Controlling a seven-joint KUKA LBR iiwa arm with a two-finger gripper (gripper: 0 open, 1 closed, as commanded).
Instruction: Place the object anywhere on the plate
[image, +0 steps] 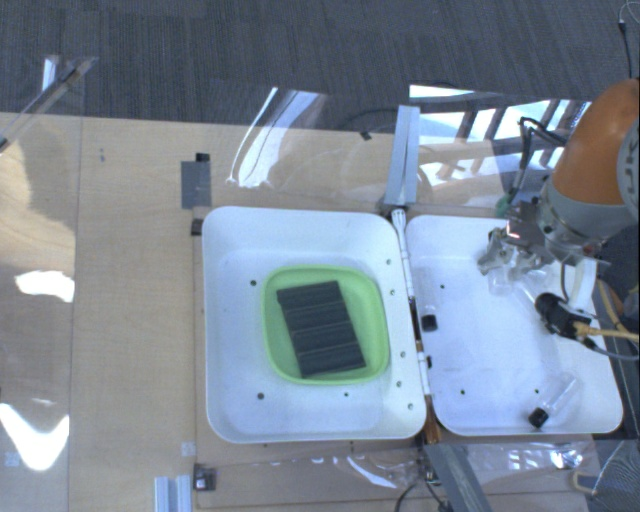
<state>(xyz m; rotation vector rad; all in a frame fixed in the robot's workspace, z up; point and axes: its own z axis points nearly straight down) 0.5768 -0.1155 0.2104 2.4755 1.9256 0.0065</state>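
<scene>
Pincer (500, 262) (unlettered) above right bin (470, 400)

No readable text, label, brand, number or sign anywhere.

My bench (120, 300) is pale wood grain under glossy clear sheeting. Two smooth white plastic bins (300, 225) sit on it, one holding a glossy green plastic plate (372, 320). On that plate lies a matt, ribbed dark-grey block (319, 328).
</scene>
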